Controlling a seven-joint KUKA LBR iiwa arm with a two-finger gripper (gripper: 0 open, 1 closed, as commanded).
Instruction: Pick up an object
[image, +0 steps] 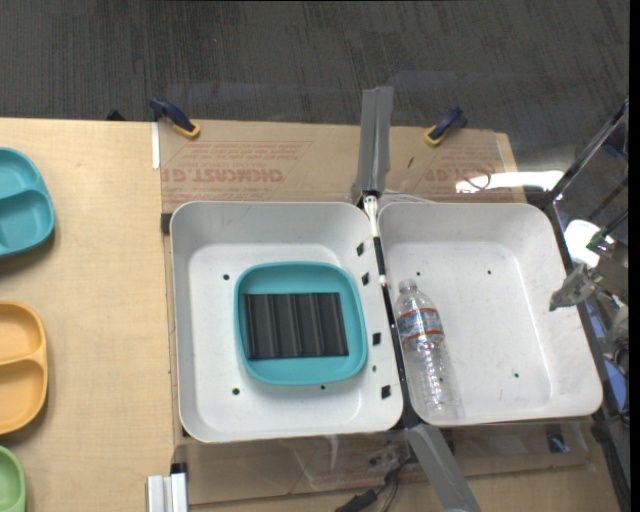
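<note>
A clear plastic water bottle (424, 347) with a red and white label lies on its side in the right bin (500, 250). It rests along the bin's left wall, cap pointing to the back. A teal tray (300, 322) with a dark ridged insert sits flat in the middle of the left bin (200, 300). My gripper (572, 290) hangs at the right rim of the right bin, far from the bottle and well to its right. Nothing shows in it.
Teal (22, 214), orange (20, 366) and green (8, 482) divided plates lie on the wooden table at the far left. Cardboard (260, 165) lies under the bins, held by two clamps at the back. A grey bar (376, 140) rises between the bins.
</note>
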